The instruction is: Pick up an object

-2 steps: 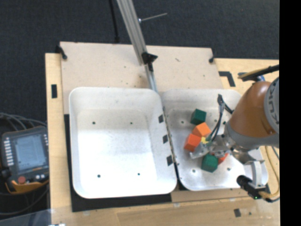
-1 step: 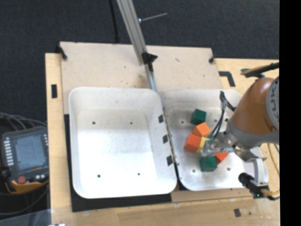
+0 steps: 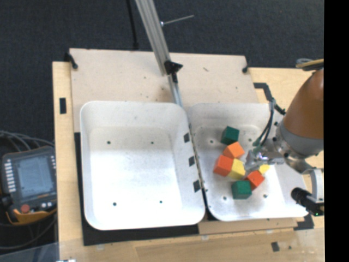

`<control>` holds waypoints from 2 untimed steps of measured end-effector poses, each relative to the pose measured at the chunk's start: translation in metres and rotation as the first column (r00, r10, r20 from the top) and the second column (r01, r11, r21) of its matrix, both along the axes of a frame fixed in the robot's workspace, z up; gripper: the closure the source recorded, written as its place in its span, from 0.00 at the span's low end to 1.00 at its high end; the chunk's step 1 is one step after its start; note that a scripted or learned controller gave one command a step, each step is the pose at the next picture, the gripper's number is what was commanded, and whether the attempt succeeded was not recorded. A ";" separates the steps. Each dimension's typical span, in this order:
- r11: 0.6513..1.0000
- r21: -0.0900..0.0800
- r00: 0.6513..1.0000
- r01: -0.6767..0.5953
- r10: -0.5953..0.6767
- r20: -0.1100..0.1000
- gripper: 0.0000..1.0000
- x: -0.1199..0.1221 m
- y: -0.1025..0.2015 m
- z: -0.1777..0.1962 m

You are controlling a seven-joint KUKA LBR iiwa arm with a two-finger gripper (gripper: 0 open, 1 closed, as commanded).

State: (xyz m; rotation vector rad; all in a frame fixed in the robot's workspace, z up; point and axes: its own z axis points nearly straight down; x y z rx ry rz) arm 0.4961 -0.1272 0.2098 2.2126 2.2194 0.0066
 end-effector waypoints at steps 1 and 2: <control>1.000 0.000 1.000 0.000 0.000 0.000 1.00 0.002 -0.001 0.054; 1.000 0.003 1.000 -0.005 0.005 -0.005 1.00 0.011 0.047 0.058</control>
